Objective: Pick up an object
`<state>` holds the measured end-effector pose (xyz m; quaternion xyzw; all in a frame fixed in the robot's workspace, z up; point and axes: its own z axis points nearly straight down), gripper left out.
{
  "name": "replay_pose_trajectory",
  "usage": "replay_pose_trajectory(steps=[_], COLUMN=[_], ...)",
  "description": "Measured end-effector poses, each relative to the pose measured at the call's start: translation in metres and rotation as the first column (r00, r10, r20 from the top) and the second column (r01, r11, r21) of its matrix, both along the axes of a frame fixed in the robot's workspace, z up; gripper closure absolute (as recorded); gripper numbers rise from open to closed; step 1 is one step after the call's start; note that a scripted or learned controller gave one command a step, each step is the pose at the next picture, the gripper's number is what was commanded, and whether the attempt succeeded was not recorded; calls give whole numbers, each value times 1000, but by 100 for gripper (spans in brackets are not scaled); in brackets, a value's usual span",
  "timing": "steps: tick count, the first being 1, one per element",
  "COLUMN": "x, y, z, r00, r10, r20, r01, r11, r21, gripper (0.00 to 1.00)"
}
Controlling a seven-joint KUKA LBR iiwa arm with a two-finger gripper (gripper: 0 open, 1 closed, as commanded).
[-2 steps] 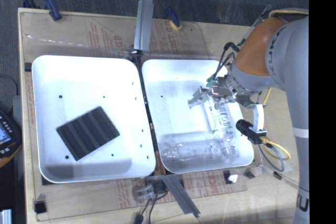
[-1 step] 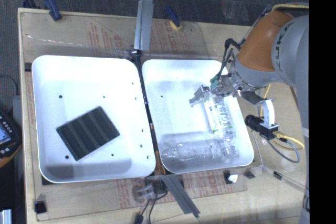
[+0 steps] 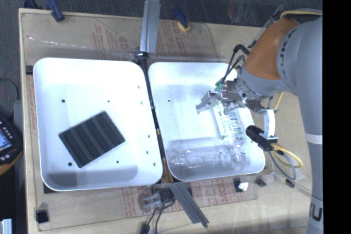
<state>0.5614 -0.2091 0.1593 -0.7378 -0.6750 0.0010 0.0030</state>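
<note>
Gripper (image 3: 211, 101): positioned over the right bin, above the upper end of a clear plastic bottle; finger spread cannot be determined from this view, and no object is seen clamped
Arm (image 3: 285, 63): grey with orange band, enters from the right edge and bends down over the right bin's upper right corner
Right bin (image 3: 175, 85): shallow, white; contains two clear plastic bottles
Bottle, upright in frame (image 3: 230, 126): transparent, with printed label, lies just below the gripper along the bin's right side
Bottle, crosswise (image 3: 200, 159): transparent, lies along the near wall of the right bin; its right end is close to the first bottle's lower end
Left bin (image 3: 49, 79): shallow, white; holds a dark ribbed rectangular block (image 3: 91, 138), lying flat and turned at an angle, in the lower left area
Bench (image 3: 82, 35): pale wooden board carrying both bins side by side, blue clamps (image 3: 54, 7) on the far edge
Divider (image 3: 149, 24): grey metal bar standing at the far end of the gap between the bins
Surroundings: dark carpeted floor beyond the bench
</note>
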Motion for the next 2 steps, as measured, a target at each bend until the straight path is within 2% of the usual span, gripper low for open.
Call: replay_pose_trajectory(steps=[1, 2], x=[0, 6], y=[1, 33], z=[10, -43], r00=[1000, 988], r10=[5, -151], r20=[-2, -1], r01=[-5, 151], r11=[1000, 988], r21=[1, -1], gripper=[100, 100])
